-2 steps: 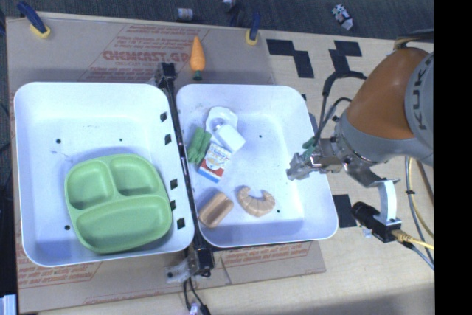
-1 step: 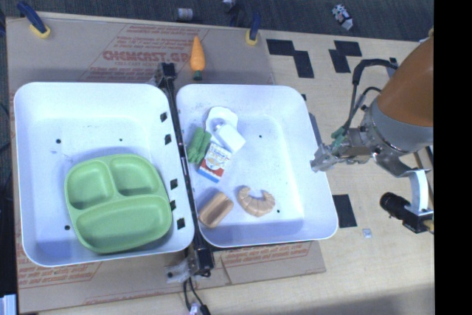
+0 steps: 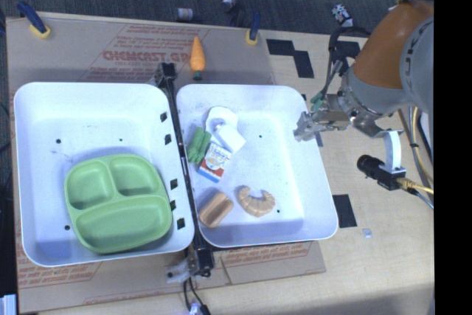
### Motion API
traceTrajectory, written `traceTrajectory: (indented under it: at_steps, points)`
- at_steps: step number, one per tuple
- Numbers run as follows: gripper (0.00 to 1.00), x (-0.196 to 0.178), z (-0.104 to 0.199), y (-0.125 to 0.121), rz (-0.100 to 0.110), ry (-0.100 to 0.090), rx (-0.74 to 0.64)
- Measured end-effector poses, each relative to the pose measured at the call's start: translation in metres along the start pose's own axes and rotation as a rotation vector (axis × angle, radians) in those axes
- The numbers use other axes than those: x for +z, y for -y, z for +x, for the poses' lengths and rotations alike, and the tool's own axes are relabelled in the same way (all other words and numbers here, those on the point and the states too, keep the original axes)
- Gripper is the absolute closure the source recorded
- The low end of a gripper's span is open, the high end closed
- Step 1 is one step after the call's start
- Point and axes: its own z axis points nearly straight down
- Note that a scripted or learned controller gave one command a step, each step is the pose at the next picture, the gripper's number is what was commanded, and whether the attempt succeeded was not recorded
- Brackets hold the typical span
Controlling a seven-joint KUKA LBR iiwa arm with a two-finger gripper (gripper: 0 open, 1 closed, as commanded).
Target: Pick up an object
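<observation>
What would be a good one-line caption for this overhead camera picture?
Robot gripper poised at the right bin's edge, above a croissant and glue bottle; green divided plate fills the left bin.

White glue bottle (image 3: 219, 140), croissant (image 3: 255, 201) and bread (image 3: 214, 209) lie in right bin (image 3: 313, 188).

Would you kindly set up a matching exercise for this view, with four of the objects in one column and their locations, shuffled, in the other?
Things:
1. green divided plate
2. orange carrot
3. croissant
4. gripper

Places:
A. on the cardboard beyond the bins
B. in the left bin
C. at the right bin's right rim
D. in the right bin, toward its near edge

Pairs: 1-B, 2-A, 3-D, 4-C
</observation>
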Motion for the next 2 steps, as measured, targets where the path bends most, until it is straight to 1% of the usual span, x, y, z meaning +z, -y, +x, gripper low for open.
traceTrajectory:
  at_steps: [1,2]
  points:
    - [1.00,-0.028,-0.002,0.079,-0.003,0.001,0.002]
    - [1.00,0.012,-0.001,0.022,0.001,0.000,0.000]
